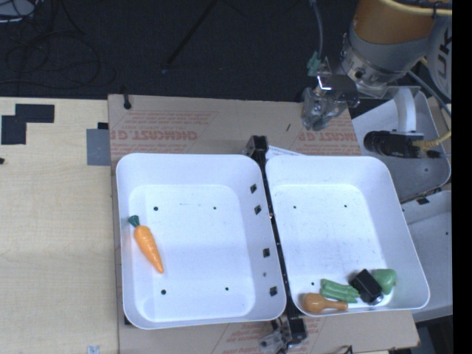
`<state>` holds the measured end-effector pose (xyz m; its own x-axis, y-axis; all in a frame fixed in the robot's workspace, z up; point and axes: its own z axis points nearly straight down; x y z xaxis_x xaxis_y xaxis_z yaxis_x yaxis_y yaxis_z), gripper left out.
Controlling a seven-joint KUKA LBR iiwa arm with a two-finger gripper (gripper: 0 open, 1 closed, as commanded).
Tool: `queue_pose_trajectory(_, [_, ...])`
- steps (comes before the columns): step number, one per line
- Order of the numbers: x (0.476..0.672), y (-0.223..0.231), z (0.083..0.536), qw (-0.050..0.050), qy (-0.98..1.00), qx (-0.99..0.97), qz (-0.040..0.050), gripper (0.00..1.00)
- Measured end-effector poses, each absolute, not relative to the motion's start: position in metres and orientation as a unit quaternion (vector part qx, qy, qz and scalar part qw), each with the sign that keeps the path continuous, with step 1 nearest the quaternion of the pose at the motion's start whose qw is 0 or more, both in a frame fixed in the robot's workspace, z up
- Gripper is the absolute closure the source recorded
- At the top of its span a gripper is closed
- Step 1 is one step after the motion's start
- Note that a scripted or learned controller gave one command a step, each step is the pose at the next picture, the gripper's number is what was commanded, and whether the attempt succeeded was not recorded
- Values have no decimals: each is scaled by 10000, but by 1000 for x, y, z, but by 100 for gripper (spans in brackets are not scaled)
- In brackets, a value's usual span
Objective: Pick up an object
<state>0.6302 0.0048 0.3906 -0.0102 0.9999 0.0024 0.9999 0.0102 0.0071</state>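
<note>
- The table [51, 220] is pale wood at the left; a brown cardboard sheet [192, 127] with red print lies under two white bins; behind it the room is dark, with black cables trailing across the floor.
- The left bin [184, 169] holds one carrot [150, 248], lying close to its left wall, green top toward the back; the bin's floor to the right of it is bare white.
- The right bin [332, 169] has its things crowded into the near right corner: a tan pear-like piece [321, 303], a green pod [340, 290], a black block [366, 285] and a green lump [384, 277], touching or nearly so; its back half is bare.
- The two bins meet along a black clip strip [267, 227].
- The pincer [318, 113] hangs above the cardboard behind the right bin's far rim, well apart from every object; it seems small and blurred, so I cannot tell whether it is apart or together; nothing shows between its tips.
</note>
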Motion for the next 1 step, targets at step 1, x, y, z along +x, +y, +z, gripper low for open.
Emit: queue_pose_trajectory(1, [642, -19, 271, -44, 7065, 7077, -50, 100])
